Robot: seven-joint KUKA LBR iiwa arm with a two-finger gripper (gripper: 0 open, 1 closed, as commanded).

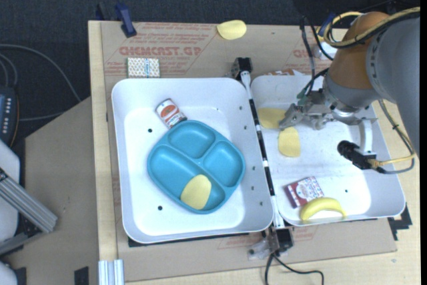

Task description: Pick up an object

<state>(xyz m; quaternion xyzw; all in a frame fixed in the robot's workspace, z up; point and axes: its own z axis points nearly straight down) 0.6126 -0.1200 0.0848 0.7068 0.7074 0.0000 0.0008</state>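
Left bin (133,143): blue divided plate (193,163) bearing yellow piece (196,191); small can (171,113) beyond. Right bin (380,193): yellow pieces (289,142) beside jaws (298,111), whose state cannot be told; red packet (303,191), banana (322,209) near.

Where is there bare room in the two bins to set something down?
Left bin: open floor along its left wall and near edge, around the blue divided plate. Right bin: a bare patch mid-floor between the yellow piece and the red packet. Its far end is crowded by the gripper.
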